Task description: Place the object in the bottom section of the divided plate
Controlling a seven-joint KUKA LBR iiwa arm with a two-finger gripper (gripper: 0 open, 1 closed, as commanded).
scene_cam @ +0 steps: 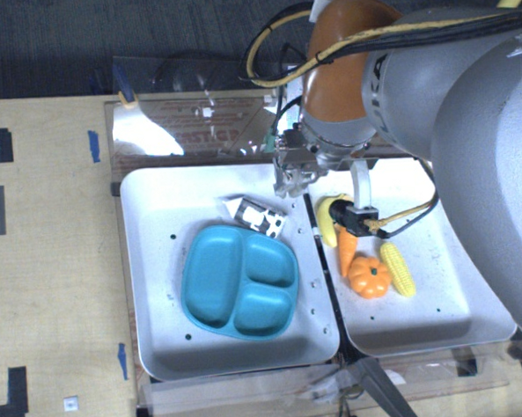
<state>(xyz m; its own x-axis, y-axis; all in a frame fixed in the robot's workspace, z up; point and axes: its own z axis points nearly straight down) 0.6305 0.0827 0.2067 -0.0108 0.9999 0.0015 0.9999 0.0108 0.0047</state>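
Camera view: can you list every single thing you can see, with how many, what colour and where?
divided plate: one, blue, in the left bin
left bin: one, white, left half of the bench
right bin: one, white, beside the left bin
black-and-white card: one, just above the plate in the left bin
pumpkin: one, orange, in the right bin
carrot: one, orange, right bin, above the pumpkin
corn cob: one, yellow, right of the pumpkin
banana: one, yellow, right bin, near the divider
arm: one, grey with orange band, from the right
gripper: one, above the bins' top edge
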